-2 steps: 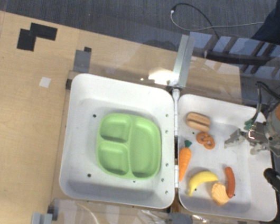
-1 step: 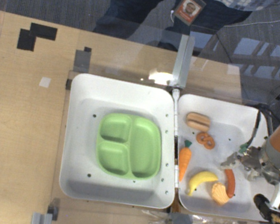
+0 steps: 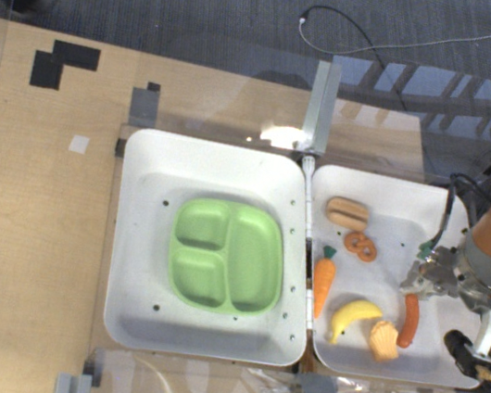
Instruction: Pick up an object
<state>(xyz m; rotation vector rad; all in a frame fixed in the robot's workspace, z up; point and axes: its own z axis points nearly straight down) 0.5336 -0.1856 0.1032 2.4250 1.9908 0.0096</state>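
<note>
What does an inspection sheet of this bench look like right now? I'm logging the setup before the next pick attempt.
Surface: wooden bench bearing two white bins side by side.
Job's things: right bin holds a hot dog, pretzel, carrot, banana, orange wedge and red sausage.
Clutter: green divided plate in the left bin.
Grippers: gripper low over the right bin, above the sausage; nothing seen between its fingers.
Cables: black cable on the floor beyond the bench.
Surroundings: grey carpet; black tape marks on the bench.
</note>
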